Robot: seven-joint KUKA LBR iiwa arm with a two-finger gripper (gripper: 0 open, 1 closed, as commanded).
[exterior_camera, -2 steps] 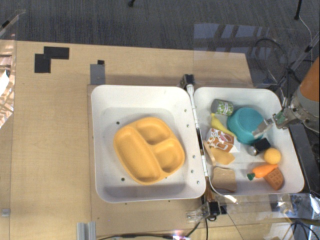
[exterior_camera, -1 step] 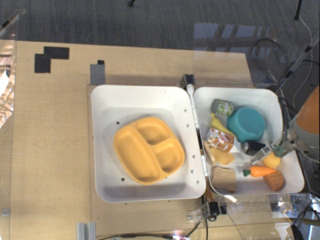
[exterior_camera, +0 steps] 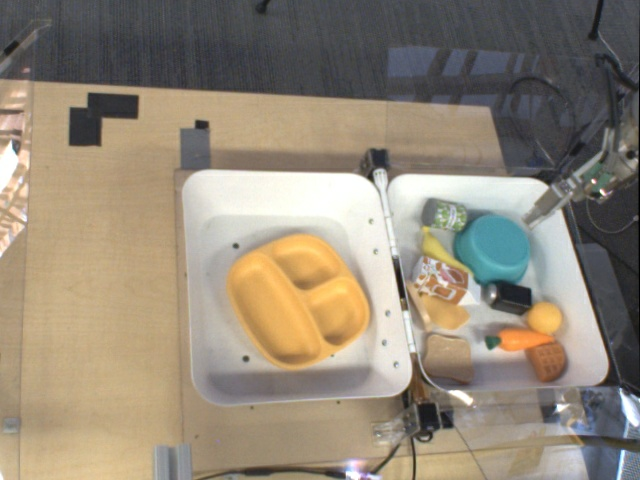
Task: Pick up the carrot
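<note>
- A wooden bench (exterior_camera: 110, 298) carried two shallow white bins side by side, seen from above at a slant.
- The left bin (exterior_camera: 210, 228) held a yellow divided tray (exterior_camera: 297, 298), tilted slightly, with one long compartment and two smaller ones.
- The right bin (exterior_camera: 585, 308) held a cluster of small things.
- The carrot (exterior_camera: 522, 340), orange with a green stub end pointing left, lay on its side near the bin's front right corner.
- A yellow lemon-like ball (exterior_camera: 545, 317) sat just above the carrot, and a brown-orange round item (exterior_camera: 548, 361) lay just beside the carrot's right end, toward the front.
- A teal bowl (exterior_camera: 494, 249) sat upside down near the middle of the bin, with a small green can (exterior_camera: 445, 214) just to its left.
- A small black-and-silver object (exterior_camera: 508, 295) lay just below the bowl.
- A printed snack packet (exterior_camera: 441, 280), a yellow piece, a tan slice and a brown bread-like block (exterior_camera: 449, 358) lay along the bin's left side.
- The pincer (exterior_camera: 545, 206) hung over the bin's back right corner, well apart from the carrot; whether it was released or clenched could not be told.
</note>
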